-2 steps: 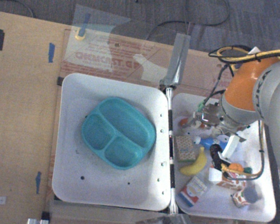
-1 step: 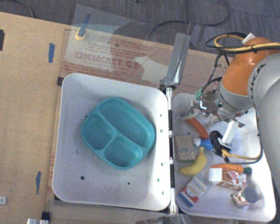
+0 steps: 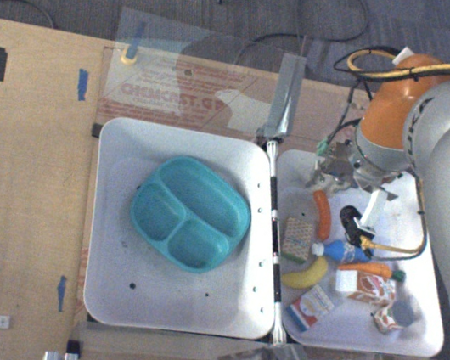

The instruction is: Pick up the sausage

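Orange-red sausage (image 3: pixel 320 212) lies in the right bin (image 3: pixel 350 324), near its far left corner. The gripper (image 3: pixel 332 175) hangs just beyond its far end, likely lined up for a grab. Whether it is open or closed cannot be told.

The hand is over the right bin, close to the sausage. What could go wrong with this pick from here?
1. The sausage lies close beside a brown waffle-like piece and a small blue thing; the hand may well nudge or catch one of them.
2. The sausage is narrow and rounded, so it could roll or slip out of a slightly off-centre grasp.
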Available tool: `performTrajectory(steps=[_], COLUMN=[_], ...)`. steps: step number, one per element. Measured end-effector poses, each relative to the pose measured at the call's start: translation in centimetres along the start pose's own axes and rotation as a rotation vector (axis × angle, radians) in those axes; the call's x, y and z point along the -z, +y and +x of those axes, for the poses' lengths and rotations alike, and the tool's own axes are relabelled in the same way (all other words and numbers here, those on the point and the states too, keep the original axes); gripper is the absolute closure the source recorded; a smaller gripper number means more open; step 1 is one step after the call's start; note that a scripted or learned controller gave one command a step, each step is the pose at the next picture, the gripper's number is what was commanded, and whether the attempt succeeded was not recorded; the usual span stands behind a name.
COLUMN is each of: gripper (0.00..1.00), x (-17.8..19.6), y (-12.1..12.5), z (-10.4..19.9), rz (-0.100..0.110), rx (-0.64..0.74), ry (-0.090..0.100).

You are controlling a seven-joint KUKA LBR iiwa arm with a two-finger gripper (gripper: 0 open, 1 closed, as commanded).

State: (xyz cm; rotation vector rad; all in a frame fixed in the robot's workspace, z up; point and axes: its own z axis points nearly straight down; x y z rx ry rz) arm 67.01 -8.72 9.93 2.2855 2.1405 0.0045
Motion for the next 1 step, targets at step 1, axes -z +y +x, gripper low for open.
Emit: performTrajectory(steps=[1], gripper=[1.00], x=[9.41], y=[-0.51], z=[4.93], rz=[0.006], rx=[0.170], ry=[0.005])
